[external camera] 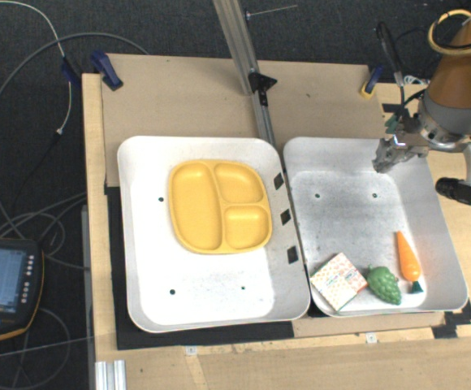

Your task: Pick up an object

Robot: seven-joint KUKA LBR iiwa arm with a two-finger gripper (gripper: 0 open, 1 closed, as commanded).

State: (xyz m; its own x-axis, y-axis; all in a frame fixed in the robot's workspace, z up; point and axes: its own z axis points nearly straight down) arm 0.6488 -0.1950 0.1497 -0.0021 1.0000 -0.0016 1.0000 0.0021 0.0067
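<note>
Three small things lie along the near edge of my right bin, any of them fair game. At about 7 o'clock of that bin sits a flat patterned card packet, tilted like a diamond; it looks light and thin, so I judge it awkward to pinch from above unless I catch it across its narrow edges. Just beside it, touching or nearly so, is a knobbly green toy vegetable, probably soft plastic, bumpy enough to give grip across its middle. At 5 o'clock lies a toy carrot, orange, slim and smooth, green end toward me; I would close across its thicker upper half, since the taper may slip out.

The bin floor is white, scuffed grey, shallow-walled, with open room around the carrot but little between the packet and the green piece.

Farther off, in the left bin, a yellow divided tray rests around 12 o'clock of centre, stiff and wide, a poor pick.

My gripper hangs at 12 o'clock of the right bin, well apart from all three; I cannot tell its opening.
</note>
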